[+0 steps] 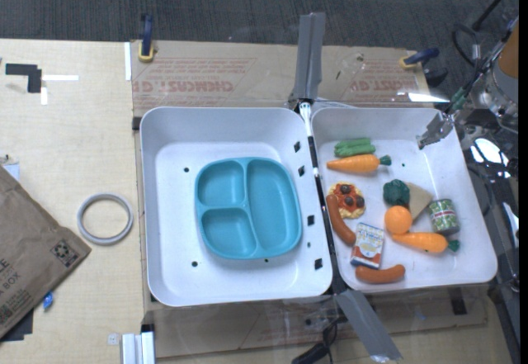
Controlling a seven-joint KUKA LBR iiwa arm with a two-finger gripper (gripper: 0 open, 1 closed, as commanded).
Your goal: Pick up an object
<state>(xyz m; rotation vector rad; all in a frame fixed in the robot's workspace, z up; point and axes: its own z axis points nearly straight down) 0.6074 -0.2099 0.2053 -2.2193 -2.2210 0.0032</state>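
Note:
The right bin (470, 189) holds several toy foods: a green pea pod (355, 146), a carrot (356, 163), a pizza slice (348, 199), a long sausage (340, 220), a dark green broccoli (397, 191), an orange (398, 219), a tan wedge (421, 199), a small green can (443, 215), a second carrot (422, 242), a little carton (368, 245) and a short sausage (379, 274). My gripper (435, 130) hangs over the bin's far right corner, apart from all the toys, with nothing seen in it.
A teal divided plate (247, 207) lies in the left bin (165, 189). On the bench to the left lie a grey tape ring (105, 217) and a brown cardboard box (29, 247). Blue clamps (146, 36) hold the cardboard behind the bins.

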